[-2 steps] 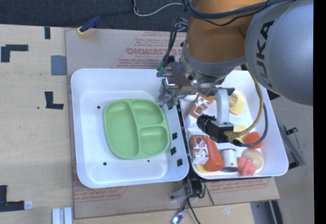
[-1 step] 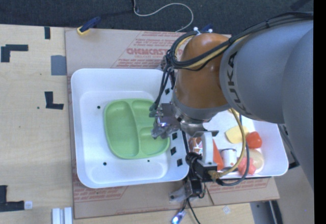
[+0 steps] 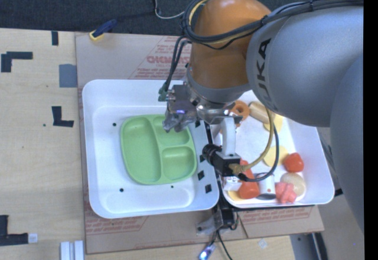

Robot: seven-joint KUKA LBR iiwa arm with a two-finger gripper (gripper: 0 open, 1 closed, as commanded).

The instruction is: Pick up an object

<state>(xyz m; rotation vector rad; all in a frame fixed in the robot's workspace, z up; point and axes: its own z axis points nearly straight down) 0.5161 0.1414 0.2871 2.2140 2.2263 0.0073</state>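
A green divided plate (image 3: 156, 149) lies flat in the left white bin (image 3: 103, 135). My gripper (image 3: 176, 118) hangs under the orange wrist band, right over the plate's far right corner, and the wrist hides most of it. Nothing shows in its grasp. The right white bin (image 3: 322, 185) holds toy food: a red tomato (image 3: 293, 162), a pink piece (image 3: 286, 192), a pale round piece (image 3: 295, 181), a red-orange piece (image 3: 248, 189), a yellow banana-like piece (image 3: 270, 155), an orange ring (image 3: 239, 109) and a tan piece (image 3: 260, 113).
Both bins rest on a cardboard sheet (image 3: 130, 58) on the bench. The big grey arm (image 3: 313, 58) covers the far part of the right bin. A blue and yellow item (image 3: 102, 29) lies at the cardboard's far left corner.
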